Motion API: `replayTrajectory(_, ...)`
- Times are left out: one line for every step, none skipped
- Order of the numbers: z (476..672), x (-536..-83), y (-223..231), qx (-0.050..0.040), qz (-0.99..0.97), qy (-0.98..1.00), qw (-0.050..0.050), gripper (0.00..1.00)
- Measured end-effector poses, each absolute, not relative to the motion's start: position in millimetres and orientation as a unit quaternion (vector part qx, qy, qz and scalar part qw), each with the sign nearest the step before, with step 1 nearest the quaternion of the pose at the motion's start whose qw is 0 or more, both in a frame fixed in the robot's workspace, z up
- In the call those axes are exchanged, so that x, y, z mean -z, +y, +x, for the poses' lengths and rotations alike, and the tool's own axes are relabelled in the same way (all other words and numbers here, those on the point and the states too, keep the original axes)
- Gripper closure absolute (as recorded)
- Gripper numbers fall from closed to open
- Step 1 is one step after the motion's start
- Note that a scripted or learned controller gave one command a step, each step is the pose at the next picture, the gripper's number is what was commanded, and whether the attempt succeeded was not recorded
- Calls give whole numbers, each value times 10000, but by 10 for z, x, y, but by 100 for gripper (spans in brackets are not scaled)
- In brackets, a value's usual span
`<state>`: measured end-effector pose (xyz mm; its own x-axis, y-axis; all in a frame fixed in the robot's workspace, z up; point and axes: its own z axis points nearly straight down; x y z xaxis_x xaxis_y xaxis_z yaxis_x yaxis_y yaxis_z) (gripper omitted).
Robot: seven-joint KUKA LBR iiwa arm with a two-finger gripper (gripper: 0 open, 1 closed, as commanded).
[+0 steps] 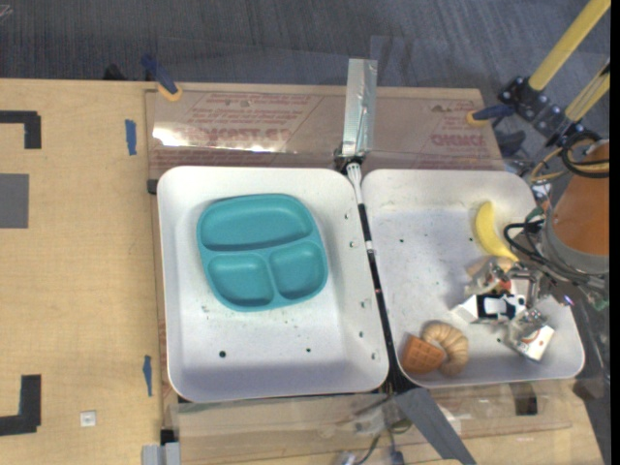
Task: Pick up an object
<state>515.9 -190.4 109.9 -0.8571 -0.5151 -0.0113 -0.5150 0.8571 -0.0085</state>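
Banana (491,231), croissant (448,343) in rt bin (417,250) (teal plate (262,250) in lt)

1. A pale wooden bench (77,260) spans the scene; its left part is open board.
2. Two white bins sit on it side by side, rims touching; the left bin (184,356); the right bin (417,250).
3. A clear sheet (252,119) with red print lies just beyond both bins; a metal strip (358,105) runs across it above their seam.
4. Black tape (24,129) and blue tape (130,136) mark the left part.

A pale wooden bench (77,260) stands on dark grey carpet (242,17).
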Motion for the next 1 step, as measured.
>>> replayTrajectory(5166, -1186, -1882, 23, -2680, 9634, 73, 100)
